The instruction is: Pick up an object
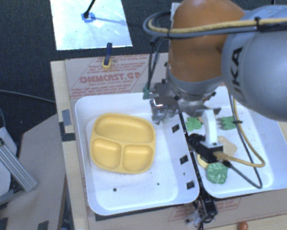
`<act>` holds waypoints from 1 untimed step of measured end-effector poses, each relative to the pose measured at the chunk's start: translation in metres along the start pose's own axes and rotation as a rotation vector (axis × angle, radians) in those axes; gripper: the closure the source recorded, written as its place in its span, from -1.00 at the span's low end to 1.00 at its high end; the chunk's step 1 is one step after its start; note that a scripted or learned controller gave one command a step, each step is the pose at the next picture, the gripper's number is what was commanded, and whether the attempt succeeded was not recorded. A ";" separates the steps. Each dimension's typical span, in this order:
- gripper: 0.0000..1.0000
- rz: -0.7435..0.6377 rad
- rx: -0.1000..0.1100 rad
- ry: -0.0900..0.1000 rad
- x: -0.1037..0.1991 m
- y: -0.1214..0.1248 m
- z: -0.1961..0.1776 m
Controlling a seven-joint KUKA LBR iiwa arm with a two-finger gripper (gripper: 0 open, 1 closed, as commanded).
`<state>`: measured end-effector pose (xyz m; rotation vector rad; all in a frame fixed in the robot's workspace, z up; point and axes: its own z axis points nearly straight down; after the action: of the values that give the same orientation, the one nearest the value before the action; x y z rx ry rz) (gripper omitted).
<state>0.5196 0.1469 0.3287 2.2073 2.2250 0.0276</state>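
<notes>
- Hanging low over the seam between the two bins, the jaws sat at the far inner corner of the left bin (142,192); whether they were open or closed could not be told.
- At 8 o'clock from the jaws, the yellow divided plate (122,142) lay flat in the left bin, near but apart.
- At 4 o'clock, in the right bin (278,159), a green leaf piece (193,123) lay close by, and a second green piece (229,123) lay beyond it toward 3 o'clock.
- At 5 o'clock, a third green piece (218,172) lay near the front rim, with a tan piece (228,146) just at its 1 o'clock.
- Both bins rested on a cardboard sheet (103,79) on the worktop (37,150).
</notes>
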 end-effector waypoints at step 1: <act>1.00 0.007 0.030 -0.011 0.006 0.018 0.204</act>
<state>0.5414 0.1541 0.1249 2.2251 2.2262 -0.0178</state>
